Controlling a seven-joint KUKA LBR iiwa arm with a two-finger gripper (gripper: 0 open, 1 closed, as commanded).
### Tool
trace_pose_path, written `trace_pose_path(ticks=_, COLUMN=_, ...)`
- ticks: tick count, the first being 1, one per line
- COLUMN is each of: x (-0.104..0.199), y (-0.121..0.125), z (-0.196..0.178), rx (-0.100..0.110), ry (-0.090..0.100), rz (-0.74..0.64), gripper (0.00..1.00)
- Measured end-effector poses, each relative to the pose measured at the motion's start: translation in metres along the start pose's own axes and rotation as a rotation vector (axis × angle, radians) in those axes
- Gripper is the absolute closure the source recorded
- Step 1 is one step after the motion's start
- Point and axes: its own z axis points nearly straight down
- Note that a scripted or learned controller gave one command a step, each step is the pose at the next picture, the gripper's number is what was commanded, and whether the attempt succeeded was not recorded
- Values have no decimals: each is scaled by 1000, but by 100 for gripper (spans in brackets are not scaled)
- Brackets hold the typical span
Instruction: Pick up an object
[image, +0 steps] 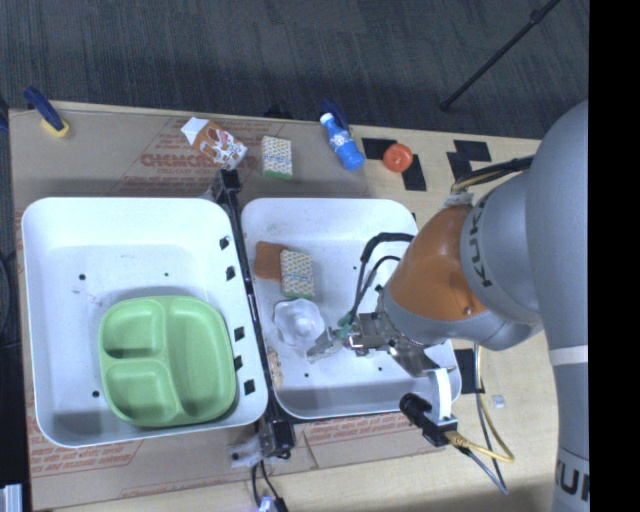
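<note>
While the arm (500, 250) leans in over the right bin (330, 215), its tool (335, 343) sits low near the middle of that bin, just beside a clear plastic cup (298, 322). Whether the tool is wide or narrow cannot be told, and nothing can be seen held in it.

2 other things lie in the right bin, toward its far-left part: a brown block (266, 260) and a patterned sponge (297, 272), touching each other, with the cup just in front of them. The left bin (60, 230) carries a green divided tray (165, 360) in its near half. On the tabletop (130, 125) beyond the bins lie a snack packet (215, 143), a second sponge (277, 157), a blue bottle (342, 140) and an orange ball (398, 156).

Judging by the pose, the step in hand looks like the approach to a grasp, with the cup the likeliest target. The next move probably calls for settling around the cup's thin wall and closing gently, since such a light, slippery thing could slide away or crush, then lifting straight up clear of the sponge.
</note>
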Motion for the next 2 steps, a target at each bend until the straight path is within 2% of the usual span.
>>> trace_pose_path(ticks=1, x=10, y=104, z=13, rx=-4, ry=1, rz=0, gripper=0)
trace_pose_path(ticks=2, x=25, y=29, z=10, rx=-1, ry=1, rz=-2, gripper=0)
